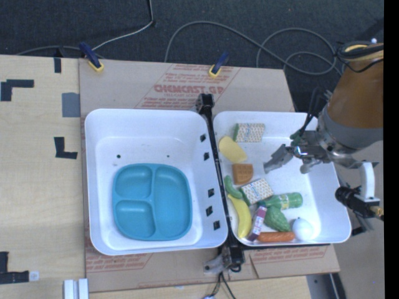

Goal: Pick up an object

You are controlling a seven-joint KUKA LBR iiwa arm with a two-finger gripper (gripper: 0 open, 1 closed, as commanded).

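The right bin (324, 185) holds several toy foods. A green-and-white box (249, 132) lies at the back, with a yellow lemon-like piece (230, 148) and an orange-brown block (242, 172) in front of it. Nearer the front lie a checkered packet (257, 190), a green bottle (285, 200), a banana (242, 215), a magenta item (258, 217), a carrot (274, 236) and a white ball (303, 228). My gripper (290, 161) hangs over the bin's middle right, above bare floor and right of the orange-brown block. Nothing is seen in its grasp.
The left bin (100, 142) holds a blue divided plate (152, 201). A black divider with clips (211, 167) runs between the bins. Cables (262, 42) lie behind the bench. The arm's body (355, 104) covers the right bin's far right corner.
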